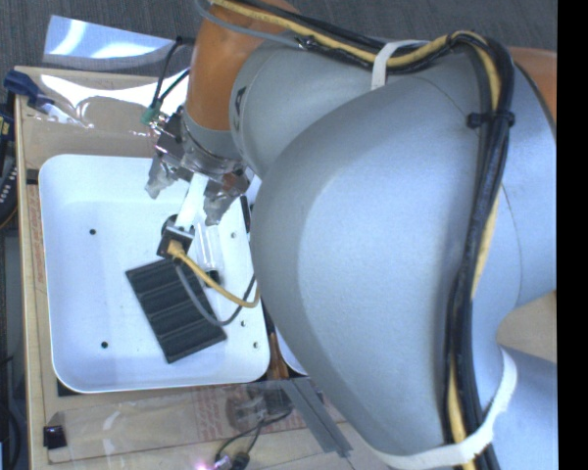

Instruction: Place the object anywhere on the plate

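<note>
My gripper (pixel 188 192) hangs below the orange wrist band over the upper right part of the left white bin (pixel 78 262). A dark, ribbed rectangular slab (pixel 174 309) lies flat on that bin's floor, just below and slightly left of the gripper. A white strip and a small black block (pixel 176 237) sit directly under the gripper, close above the slab's upper end. I cannot tell whether they belong to the gripper or are a separate object. The arm's grey body hides the right bin.
A yellow cable (pixel 216 284) loops from the black block across the slab's right edge. The grey arm (pixel 392 243) covers the right half of the scene. A wooden bench edge (pixel 157 409) runs below the bin, and shiny foil (pixel 98 86) lies above it.
</note>
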`<control>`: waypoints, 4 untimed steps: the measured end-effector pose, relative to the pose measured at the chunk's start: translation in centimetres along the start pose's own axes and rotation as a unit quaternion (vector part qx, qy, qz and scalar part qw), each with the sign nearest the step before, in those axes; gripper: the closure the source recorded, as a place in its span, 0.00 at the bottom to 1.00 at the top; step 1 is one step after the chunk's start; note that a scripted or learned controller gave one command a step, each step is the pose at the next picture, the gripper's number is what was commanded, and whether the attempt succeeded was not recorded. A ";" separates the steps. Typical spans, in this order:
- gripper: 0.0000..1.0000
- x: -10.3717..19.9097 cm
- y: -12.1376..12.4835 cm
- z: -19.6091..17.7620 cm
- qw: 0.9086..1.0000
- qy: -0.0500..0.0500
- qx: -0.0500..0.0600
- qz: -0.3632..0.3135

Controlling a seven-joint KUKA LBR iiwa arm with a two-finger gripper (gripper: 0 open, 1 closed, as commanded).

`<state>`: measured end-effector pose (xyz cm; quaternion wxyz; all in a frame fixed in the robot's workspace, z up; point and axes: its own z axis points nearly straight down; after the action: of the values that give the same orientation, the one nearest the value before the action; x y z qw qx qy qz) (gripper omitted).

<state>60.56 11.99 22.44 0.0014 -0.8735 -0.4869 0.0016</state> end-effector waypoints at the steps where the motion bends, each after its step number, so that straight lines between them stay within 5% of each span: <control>1: 0.00 4.4 1.8 -12.3 1.000 0.001 -0.001 0.008; 2: 0.00 7.4 -7.0 -1.9 1.000 -0.002 0.001 -0.029; 3: 0.00 4.4 -11.5 13.4 0.997 -0.002 0.001 0.073; 4: 0.00 8.1 -5.9 12.8 0.996 0.000 0.000 0.089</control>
<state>59.78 21.97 9.67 0.0015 -0.9135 -0.4069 0.0015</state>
